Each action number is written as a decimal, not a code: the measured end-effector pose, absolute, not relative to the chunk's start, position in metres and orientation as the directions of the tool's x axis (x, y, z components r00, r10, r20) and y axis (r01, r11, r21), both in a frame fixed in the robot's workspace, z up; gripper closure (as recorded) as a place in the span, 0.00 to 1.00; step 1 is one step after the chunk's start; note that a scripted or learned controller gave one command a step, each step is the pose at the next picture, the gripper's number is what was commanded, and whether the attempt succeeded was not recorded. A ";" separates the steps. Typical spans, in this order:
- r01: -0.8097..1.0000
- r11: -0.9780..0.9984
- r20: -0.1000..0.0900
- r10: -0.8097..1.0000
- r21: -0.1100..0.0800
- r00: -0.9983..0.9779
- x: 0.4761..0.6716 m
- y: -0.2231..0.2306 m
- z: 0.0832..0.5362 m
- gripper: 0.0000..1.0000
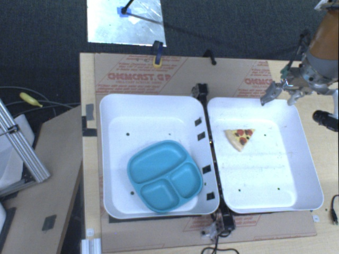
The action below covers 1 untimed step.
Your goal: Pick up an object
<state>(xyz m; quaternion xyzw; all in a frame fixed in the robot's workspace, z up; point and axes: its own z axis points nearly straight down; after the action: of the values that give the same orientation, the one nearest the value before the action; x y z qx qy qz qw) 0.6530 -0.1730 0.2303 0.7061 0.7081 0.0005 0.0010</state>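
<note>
Pizza slice (239,137) lay alone in the right bin (296,157), easy pickings; end effector (280,93) hovered above its far rim, fingers spread wide, holding nothing.

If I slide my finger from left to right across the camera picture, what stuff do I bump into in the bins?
Left bin → blue divided plate → right bin → toy pizza slice → gripper, up over the right bin's far right corner.
</note>
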 end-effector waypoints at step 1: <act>1.000 0.005 0.000 1.000 -0.003 -0.005 0.667 -0.175 0.077 0.00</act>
<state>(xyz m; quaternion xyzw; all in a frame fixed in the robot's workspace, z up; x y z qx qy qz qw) 0.6668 -0.1746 0.0765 0.7052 0.7090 -0.0010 -0.0010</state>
